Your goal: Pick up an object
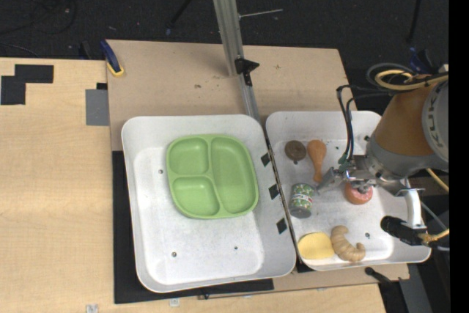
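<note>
Your fingers (344,176) hang over the red-and-white object (358,193), just beside them, can't tell if they're open.

Right bin (366,121) crowded — can (301,199), carrot (316,155), yellow piece (316,246); its top strip bare.

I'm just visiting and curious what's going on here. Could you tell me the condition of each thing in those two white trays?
Green three-compartment plate: flat in the left white bin, nothing on it.
Small green can: in the right white bin, near its left wall.
Brown round piece: resting free.
Orange pear-shaped toy: lying free.
Red round object: under the gripper, grasp unclear.
Yellow flat piece: touching the tan curved toy.
</note>
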`<state>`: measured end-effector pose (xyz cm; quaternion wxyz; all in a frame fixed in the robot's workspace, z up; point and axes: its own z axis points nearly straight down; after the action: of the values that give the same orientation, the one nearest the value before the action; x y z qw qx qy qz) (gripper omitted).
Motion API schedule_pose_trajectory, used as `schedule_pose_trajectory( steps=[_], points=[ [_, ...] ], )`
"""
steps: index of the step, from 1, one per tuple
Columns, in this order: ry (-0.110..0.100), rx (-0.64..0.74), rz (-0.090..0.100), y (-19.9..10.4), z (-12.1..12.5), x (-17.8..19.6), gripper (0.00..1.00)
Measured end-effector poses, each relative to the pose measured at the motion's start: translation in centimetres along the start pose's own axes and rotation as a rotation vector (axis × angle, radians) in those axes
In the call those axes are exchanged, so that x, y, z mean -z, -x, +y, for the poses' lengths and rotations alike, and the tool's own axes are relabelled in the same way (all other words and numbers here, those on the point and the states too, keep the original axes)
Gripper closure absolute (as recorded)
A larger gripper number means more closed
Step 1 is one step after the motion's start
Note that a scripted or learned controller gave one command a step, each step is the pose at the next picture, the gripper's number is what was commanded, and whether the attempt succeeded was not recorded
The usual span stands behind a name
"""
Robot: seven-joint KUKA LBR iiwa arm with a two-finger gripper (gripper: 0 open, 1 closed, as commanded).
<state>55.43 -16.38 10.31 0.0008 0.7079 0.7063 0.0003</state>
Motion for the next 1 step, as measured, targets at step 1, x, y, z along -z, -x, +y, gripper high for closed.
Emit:
schedule_pose_trajectory(
  steps=[1],
  points=[
    [0.005,0.0,-0.002,0.08,0.32,-1.0,0.0]
  ],
)
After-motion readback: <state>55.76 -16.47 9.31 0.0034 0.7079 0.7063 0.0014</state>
